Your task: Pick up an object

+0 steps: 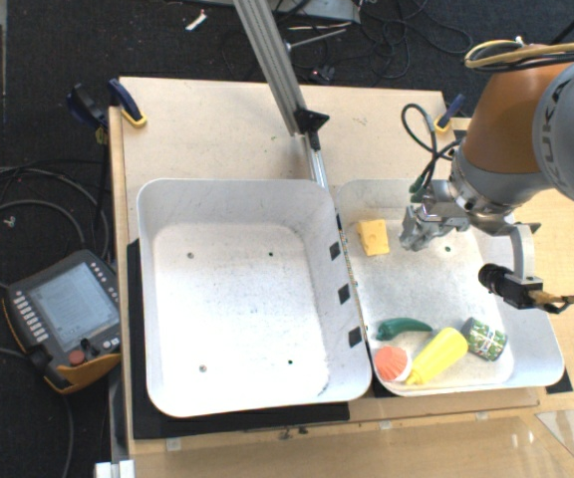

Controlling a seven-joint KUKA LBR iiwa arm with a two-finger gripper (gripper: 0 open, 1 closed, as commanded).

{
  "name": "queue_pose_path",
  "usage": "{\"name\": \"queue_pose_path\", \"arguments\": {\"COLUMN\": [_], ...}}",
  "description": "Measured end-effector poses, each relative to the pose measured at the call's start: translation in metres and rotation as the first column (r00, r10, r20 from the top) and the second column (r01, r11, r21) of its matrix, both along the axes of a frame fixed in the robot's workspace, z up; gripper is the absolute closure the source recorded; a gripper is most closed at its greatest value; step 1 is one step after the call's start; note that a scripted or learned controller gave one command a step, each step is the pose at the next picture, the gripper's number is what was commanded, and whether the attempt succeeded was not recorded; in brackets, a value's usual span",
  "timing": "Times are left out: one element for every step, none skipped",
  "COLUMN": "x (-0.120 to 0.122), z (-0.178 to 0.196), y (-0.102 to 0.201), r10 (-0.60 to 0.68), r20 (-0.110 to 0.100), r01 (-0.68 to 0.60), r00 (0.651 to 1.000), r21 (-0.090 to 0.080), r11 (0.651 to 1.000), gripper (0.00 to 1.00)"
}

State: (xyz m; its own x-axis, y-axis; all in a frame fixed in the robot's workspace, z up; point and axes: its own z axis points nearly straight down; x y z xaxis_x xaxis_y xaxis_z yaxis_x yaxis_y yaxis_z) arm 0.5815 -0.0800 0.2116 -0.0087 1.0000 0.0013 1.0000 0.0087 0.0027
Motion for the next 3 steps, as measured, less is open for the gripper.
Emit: {"name": "queue_pose_path", "arguments": {"x": [-0.004, -0.002, 0.001], "z": [0.012, 0.007, 0.021], "y": [0.056, 0.103, 0.155], "r10": [0.000, -0.001, 0.000], "r20": [-0.001, -0.003, -0.001], "r01": [0.000, 0.001, 0.000], "r00": [1.000, 1.000, 1.000], "r21": [0.000, 0.000, 0.001], "r11": [1.000, 1.000, 1.000], "gripper": [1.00, 1.00, 1.00]}}
